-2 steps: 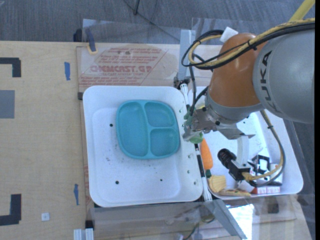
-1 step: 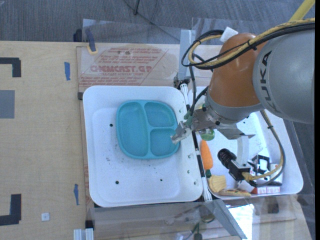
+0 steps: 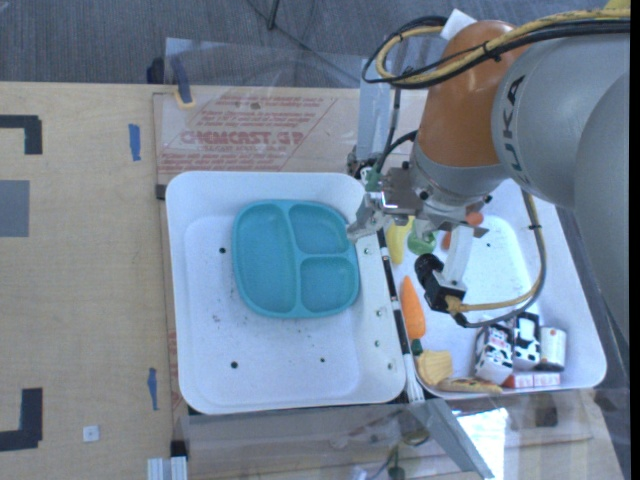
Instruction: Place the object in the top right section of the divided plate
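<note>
Divided plate [image 3: 296,258] – teal, rounded, three sections – sat in the left bin [image 3: 200,368], toward its right side, nothing on it. Arm [image 3: 520,98] hung over the right bin [image 3: 570,298], the hand [image 3: 415,218] low near the bins' shared edge; how it stood – couldn't tell, wrist blocked it. A yellow-green piece [image 3: 400,240] showed just under the hand, unclear if touched. Orange carrot-shaped object [image 3: 412,308] lay along the right bin's left wall, a tan piece [image 3: 434,368] below it, black-and-white cow toy [image 3: 510,346] near the bottom right corner.
</note>
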